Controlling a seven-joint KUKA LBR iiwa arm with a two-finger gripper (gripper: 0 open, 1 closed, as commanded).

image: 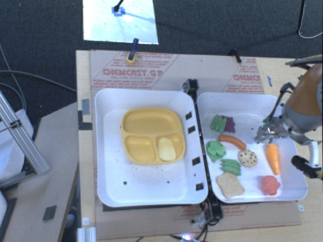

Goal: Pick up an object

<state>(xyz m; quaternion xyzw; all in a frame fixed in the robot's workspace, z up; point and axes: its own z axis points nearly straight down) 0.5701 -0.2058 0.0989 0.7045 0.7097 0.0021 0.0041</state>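
One grey arm (305, 102) reaching in from right, orange band above wrist, bent down over right bin (242, 101). Claw (266, 131) low beside carrot (273, 158) top; opening impossible to tell. Sausage (232, 141) lying left of claw.

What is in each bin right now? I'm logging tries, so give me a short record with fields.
left bin: yellow tray with three compartments; a pale piece in its lower right one
right bin: sausage, carrot, cookie, bread, red piece, green pieces, a purple piece
gripper: low over the right bin, just above the carrot's top end
held: nothing seen between the fingers
arm: reaches in from the right
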